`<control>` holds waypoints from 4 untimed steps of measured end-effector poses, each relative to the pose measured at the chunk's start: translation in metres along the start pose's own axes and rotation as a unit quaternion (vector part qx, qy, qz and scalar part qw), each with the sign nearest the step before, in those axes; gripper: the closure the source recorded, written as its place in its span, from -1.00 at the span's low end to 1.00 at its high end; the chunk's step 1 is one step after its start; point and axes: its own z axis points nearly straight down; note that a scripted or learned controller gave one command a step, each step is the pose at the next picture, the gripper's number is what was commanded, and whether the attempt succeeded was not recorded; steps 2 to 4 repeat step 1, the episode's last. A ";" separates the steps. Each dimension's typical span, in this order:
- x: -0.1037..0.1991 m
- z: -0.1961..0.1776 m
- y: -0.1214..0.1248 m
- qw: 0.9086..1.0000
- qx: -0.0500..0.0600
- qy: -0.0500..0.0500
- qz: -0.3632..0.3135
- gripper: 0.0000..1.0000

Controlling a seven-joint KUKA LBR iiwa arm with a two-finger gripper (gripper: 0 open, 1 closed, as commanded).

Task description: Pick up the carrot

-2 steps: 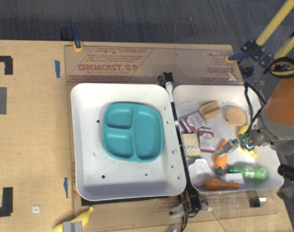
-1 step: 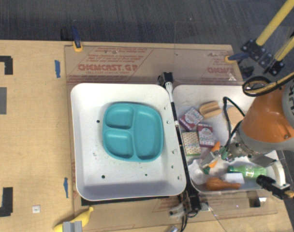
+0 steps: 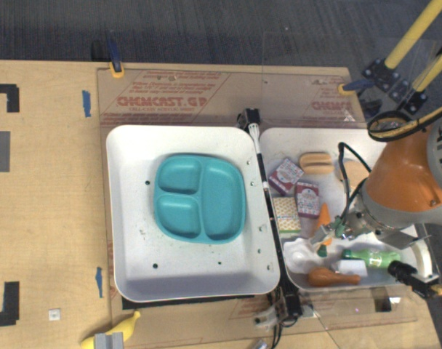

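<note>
Beside the teal sectioned plate (image 3: 201,197), gripper (image 3: 330,231) touches tapered orange carrot (image 3: 323,217); finger state cannot be told.

Orange carrot (image 3: 323,214) — teal plate (image 3: 201,198)

Shallow left bin (image 3: 126,195) holds a three-compartment plate (image 3: 201,198) at its middle. Right bin (image 3: 275,140) alongside: bun-shaped toy (image 3: 316,163) at back, two small boxes (image 3: 296,187) nearer the divider, carrot (image 3: 323,219) right of them, bottle (image 3: 370,257) at front.
</note>
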 end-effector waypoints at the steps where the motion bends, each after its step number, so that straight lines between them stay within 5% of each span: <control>1: 0.066 -0.081 0.018 0.989 0.004 0.003 0.149 1.00; 4: 0.066 -0.081 0.018 0.989 0.004 0.003 0.149 1.00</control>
